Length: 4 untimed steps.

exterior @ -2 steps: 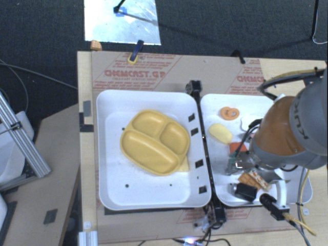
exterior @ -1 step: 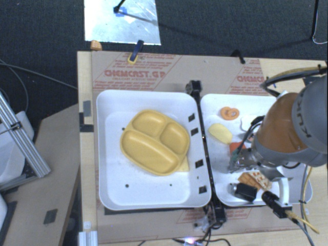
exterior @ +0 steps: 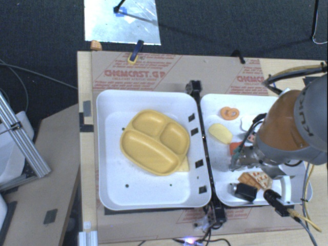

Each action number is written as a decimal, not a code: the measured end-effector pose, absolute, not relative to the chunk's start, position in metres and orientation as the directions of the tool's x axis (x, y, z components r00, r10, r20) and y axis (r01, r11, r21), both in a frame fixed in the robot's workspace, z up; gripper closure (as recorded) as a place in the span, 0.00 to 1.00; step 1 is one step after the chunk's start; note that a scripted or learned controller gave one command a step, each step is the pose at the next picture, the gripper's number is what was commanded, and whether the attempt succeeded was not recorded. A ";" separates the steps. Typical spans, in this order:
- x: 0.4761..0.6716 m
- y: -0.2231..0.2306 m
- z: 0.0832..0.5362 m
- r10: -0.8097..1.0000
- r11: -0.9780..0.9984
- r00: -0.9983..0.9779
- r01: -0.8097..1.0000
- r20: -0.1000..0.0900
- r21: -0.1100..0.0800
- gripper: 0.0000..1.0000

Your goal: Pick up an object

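White plastic bins sit side by side on the worktop [exterior: 154, 73], which is covered with brown cardboard with red print. The left bin [exterior: 110, 188] holds a yellow tray [exterior: 154, 141] with three compartments; the tray lies tilted and fills most of the middle of this bin.

The right bin [exterior: 215, 104] holds several small things. An orange ring [exterior: 229, 113] lies near the far edge of the bin. A pale yellow lump [exterior: 221, 132] lies just in front of the ring, close to the left wall of the bin. A small red thing [exterior: 234, 148] shows just beside the arm, partly hidden by it. A brown and orange patterned piece [exterior: 254, 179] lies near the front edge, and a black block [exterior: 244, 191] lies just beside it, closer to the front left corner.

The arm [exterior: 289, 124] reaches in from the right and covers much of the right bin. Its hand [exterior: 241, 159] points down over the middle of this bin, between the red thing and the patterned piece. I cannot tell if the hand is released or clenched, because the arm hides it, and I see nothing between its fingers.

A shiny metal sheet [exterior: 122, 13] lies on the dark floor beyond the far edge of the worktop.
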<state>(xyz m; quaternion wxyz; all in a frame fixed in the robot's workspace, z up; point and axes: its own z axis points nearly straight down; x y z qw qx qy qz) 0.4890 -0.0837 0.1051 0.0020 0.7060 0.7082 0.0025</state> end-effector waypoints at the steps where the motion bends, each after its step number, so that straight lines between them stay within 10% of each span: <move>1: 0.490 -0.084 0.115 1.000 0.005 -0.005 1.000 0.001 0.009 1.00; 4: 0.491 -0.083 0.095 1.000 0.003 -0.003 1.000 0.000 0.003 1.00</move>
